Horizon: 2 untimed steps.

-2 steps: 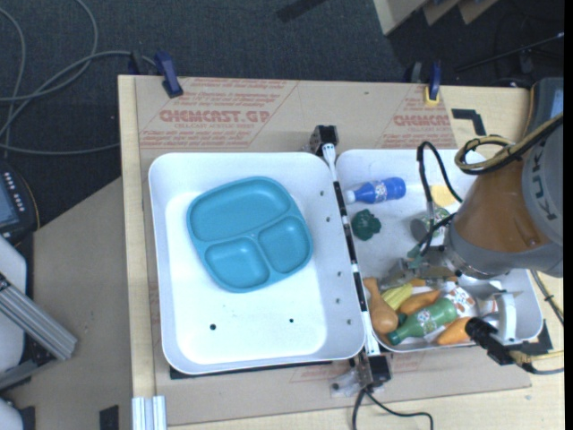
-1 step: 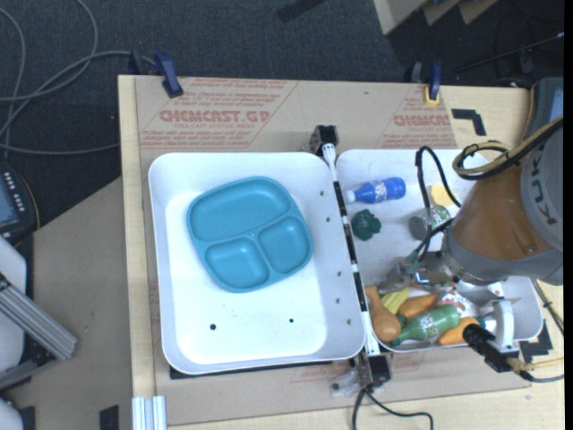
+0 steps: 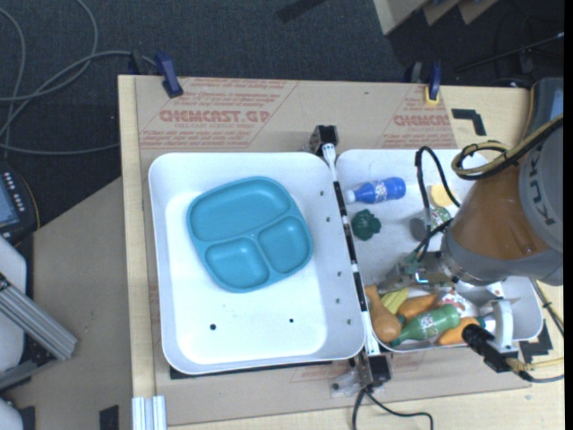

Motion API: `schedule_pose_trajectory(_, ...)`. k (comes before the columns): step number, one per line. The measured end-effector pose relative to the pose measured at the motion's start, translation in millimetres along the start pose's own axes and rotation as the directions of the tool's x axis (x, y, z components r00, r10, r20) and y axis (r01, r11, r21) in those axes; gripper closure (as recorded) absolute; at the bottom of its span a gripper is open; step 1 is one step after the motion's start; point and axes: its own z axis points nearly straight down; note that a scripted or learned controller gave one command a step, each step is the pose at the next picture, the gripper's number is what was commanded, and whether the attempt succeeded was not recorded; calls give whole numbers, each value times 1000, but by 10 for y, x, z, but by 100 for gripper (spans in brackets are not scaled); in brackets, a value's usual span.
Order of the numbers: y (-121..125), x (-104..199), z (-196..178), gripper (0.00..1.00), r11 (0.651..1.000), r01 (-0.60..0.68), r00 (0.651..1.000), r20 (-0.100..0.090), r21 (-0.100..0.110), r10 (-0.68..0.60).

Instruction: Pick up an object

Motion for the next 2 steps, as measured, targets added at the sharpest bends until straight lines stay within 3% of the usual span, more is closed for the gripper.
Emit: schedule_pose_trajectory(2, -2, 78, -1, 0, 1000, 1, 1000, 0, 1, -1)
